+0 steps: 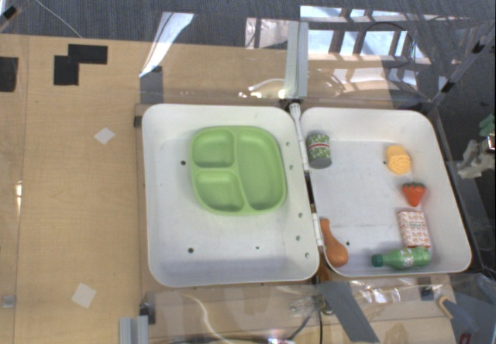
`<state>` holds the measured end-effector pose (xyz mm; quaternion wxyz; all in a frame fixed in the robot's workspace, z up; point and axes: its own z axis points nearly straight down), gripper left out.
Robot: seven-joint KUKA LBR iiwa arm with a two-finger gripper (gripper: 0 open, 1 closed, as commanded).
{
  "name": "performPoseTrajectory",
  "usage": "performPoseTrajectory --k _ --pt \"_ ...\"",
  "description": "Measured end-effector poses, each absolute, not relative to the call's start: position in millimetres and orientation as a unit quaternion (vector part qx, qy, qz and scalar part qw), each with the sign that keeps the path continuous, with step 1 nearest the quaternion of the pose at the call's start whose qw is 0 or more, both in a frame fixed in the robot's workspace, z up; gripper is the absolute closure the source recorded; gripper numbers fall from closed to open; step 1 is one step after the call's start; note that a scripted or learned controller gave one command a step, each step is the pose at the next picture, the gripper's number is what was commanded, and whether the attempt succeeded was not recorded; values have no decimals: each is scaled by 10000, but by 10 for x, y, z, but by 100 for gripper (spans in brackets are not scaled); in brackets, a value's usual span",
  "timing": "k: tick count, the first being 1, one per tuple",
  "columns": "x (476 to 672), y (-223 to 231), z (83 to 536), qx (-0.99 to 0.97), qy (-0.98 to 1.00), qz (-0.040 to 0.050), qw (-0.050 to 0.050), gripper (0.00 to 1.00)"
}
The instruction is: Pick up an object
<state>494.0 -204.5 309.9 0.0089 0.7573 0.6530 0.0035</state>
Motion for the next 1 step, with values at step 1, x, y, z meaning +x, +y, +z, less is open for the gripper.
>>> performPoseTrajectory --k 1 --pt "4958 -2040 3212 7538 6570 42 113 100"
